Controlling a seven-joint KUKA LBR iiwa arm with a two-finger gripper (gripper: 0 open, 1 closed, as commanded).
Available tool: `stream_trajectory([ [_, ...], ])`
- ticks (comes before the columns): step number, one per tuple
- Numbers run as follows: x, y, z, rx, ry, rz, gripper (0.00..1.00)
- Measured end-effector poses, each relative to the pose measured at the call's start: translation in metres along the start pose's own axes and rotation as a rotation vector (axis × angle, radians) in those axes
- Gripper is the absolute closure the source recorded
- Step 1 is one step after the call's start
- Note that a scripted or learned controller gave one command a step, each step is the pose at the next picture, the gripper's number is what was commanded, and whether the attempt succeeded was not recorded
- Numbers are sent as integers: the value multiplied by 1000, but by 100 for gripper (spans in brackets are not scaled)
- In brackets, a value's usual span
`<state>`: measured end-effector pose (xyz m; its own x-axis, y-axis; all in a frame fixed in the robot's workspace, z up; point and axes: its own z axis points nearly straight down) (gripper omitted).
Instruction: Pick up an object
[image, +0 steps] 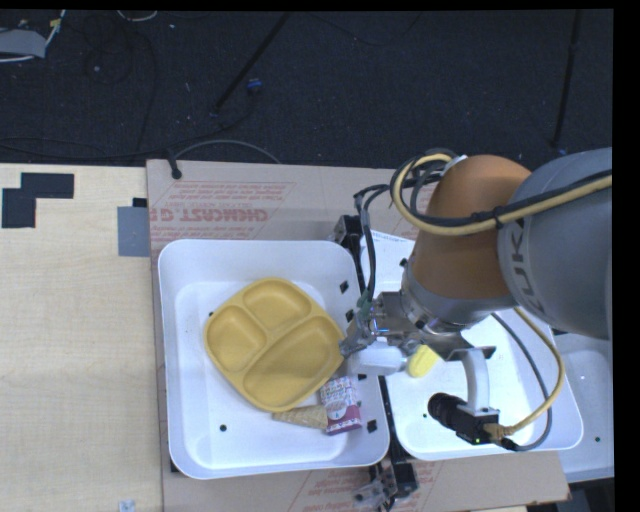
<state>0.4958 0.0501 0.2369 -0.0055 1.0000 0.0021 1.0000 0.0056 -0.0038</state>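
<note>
Yellow divided plate (275, 343) in a white bin (190, 300); tan cone (300, 416), maroon-and-white packet (341, 405); grey arm (560, 240) with orange band (465, 225)

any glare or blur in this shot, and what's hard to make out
Camera view: the right bin is washed out to near pure white; the left bin is bright, but the yellow divided plate reads clearly. The floor above the bench is dark and grainy. The arm shadows the pincer, whose outline is soft.
</note>
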Motion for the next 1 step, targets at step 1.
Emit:
stream_trajectory([
  [1, 56, 1, 4, 1, -1, 0, 100],
])
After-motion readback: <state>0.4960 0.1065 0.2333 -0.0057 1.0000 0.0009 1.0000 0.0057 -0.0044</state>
